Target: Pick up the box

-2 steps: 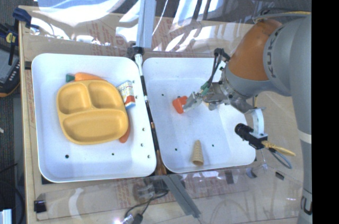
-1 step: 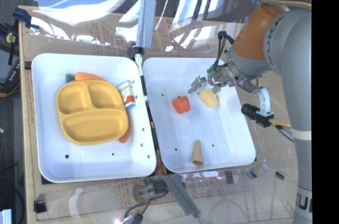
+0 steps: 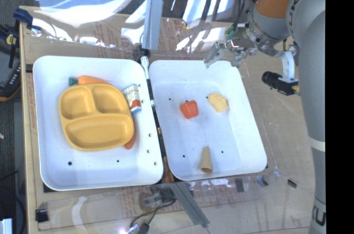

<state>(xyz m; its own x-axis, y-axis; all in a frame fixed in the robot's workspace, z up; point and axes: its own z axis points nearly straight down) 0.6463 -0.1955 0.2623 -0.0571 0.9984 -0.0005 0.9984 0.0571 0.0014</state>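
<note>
Yellow tray (image 3: 97, 117), box (image 3: 132, 98) (left bin (image 3: 50, 166)) | pepper (image 3: 189, 109) (right bin (image 3: 243, 150))

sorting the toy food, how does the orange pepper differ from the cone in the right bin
The pepper is bright orange-red and squat; the cone is tan and tapered. The pepper sits near the middle of the right bin; the cone lies near its front edge, wide end forward. Both are small, loose and apart from each other.
</note>
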